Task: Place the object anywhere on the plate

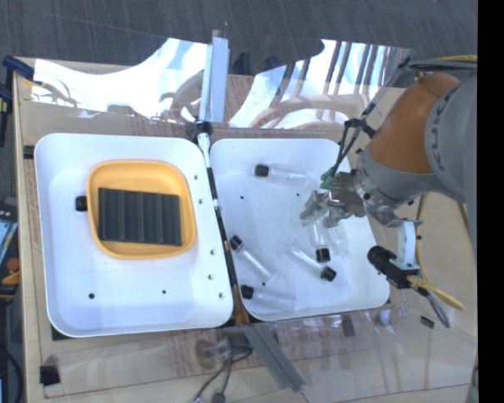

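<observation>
Lying loose in the right bin [365,288], clear black-capped vials [322,263] looked light, slippery, best pinched mid-body; hand [323,208] above them, grip unreadable

Light wooden bench [21,225], seen from above at a slant. Bearing two shallow white bins side by side: left bin [59,275] and right bin [273,162], edges touching along a dark seam. Behind the left bin, a crumpled reflective sheet [151,74] and an upright metal post [217,74]. In front of the bins, a clear panel [134,355] and a grey bracket [273,359].
</observation>
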Motion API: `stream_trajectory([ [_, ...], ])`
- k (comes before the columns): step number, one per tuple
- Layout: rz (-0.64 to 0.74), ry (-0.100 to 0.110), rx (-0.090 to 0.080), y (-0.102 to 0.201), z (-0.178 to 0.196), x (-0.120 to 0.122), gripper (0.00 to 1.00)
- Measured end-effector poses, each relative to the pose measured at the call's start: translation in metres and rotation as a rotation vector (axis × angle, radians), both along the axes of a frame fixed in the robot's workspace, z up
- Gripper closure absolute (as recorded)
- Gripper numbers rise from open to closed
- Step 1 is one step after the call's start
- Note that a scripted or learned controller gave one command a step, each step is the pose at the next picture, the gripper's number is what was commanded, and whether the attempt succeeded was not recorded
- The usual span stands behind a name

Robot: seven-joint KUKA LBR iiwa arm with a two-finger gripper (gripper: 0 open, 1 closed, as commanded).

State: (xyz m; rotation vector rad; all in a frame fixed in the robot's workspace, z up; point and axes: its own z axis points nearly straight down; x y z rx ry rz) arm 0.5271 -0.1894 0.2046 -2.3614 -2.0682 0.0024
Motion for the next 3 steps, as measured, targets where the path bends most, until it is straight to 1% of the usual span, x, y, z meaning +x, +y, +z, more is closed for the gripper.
stream_trajectory([
  [1,0.106,0.000,0.000,0.032,0.044,0.059,1.00],
  [2,0.291,0.002,0.001,0.040,-0.029,0.065,1.00],
  [3,0.496,-0.003,-0.001,0.054,-0.008,0.067,1.00],
])
